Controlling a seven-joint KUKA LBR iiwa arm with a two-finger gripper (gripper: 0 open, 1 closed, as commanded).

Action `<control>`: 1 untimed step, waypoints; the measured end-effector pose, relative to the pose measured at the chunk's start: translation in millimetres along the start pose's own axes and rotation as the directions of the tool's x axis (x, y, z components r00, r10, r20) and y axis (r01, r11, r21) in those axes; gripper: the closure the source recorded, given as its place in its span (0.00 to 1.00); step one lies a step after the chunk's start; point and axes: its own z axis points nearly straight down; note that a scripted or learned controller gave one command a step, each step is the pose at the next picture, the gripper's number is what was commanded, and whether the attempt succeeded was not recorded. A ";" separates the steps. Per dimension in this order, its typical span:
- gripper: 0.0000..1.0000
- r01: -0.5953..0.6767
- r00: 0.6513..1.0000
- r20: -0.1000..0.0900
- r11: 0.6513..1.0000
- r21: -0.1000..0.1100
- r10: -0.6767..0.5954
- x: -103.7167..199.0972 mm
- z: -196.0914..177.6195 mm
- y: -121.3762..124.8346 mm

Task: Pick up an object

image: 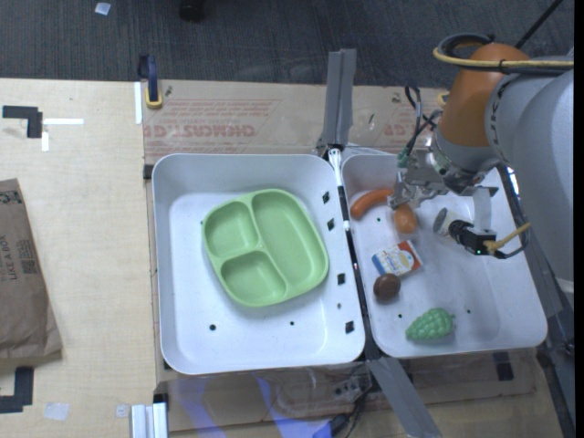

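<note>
My gripper (408,192) hangs low over the back of the right bin (511,308), under the orange-banded wrist. Directly below it lies a small orange round piece (404,219), so close that I cannot tell whether they touch. An orange carrot-like piece (369,202) lies just to its left. Nearer the front lie a small white, blue and orange carton (396,260), a brown round object (387,286) and a green bumpy bunch (430,326).
The left bin (182,327) holds a light green divided plate (265,245). A grey divider post (339,99) stands behind the joint between the bins. A black and yellow cable part (476,236) hangs off the arm over the right bin.
</note>
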 end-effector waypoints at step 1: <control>1.00 0.039 0.999 -0.002 0.999 -0.002 -0.039 47.7 -103.4 8.5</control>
